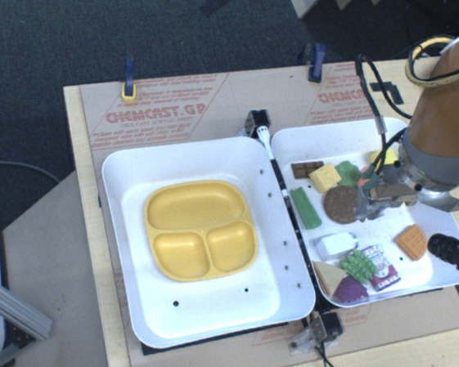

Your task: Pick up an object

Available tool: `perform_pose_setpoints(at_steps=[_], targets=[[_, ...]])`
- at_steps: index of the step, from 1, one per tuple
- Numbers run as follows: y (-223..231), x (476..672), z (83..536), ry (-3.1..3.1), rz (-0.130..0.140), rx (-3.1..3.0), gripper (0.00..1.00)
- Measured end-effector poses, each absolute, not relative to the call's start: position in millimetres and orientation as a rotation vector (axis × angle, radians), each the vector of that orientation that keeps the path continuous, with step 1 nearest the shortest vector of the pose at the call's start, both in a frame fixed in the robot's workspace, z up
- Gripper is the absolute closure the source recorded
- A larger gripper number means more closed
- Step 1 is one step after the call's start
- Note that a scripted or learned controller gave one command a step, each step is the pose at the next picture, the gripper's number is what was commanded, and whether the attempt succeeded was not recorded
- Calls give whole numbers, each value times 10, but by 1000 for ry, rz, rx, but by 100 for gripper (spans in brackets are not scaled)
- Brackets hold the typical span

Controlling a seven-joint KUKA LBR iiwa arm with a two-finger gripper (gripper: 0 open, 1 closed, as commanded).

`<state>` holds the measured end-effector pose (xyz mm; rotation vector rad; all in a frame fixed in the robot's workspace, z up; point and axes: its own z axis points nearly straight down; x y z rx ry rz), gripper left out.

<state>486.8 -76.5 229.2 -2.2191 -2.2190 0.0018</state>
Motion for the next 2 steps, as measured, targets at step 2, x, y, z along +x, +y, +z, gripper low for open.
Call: perform_pose_setpoints(at_steps=[2], targets=[[-672, 4862, 2146, -2222, 0, -2222, 100]])
